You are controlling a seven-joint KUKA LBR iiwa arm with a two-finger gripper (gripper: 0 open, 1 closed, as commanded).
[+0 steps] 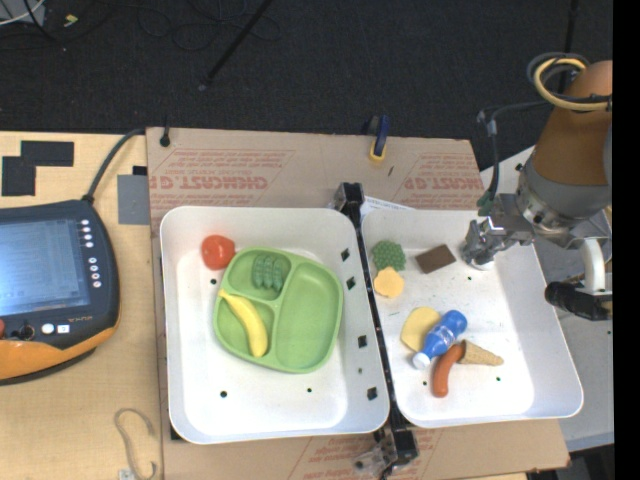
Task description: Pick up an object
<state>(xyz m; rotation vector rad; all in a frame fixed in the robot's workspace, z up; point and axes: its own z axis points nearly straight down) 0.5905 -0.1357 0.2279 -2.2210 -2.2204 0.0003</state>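
The right bin (530,368) holds a green broccoli piece (388,256), a round yellow piece (388,284), a brown flat block (435,259), a yellow chunk (419,327), a blue and white bottle (441,336), a red sausage (445,368) and an ice-cream cone (483,355). The gripper (479,247) hangs over the bin's upper right part, just right of the brown block. I see nothing between its fingers.
In the left bin (190,368) a green divided plate (300,318) carries a banana (246,324) and a green pepper-like piece (267,271); a red tomato (216,251) lies beside it. A teach pendant (50,288) rests at far left.
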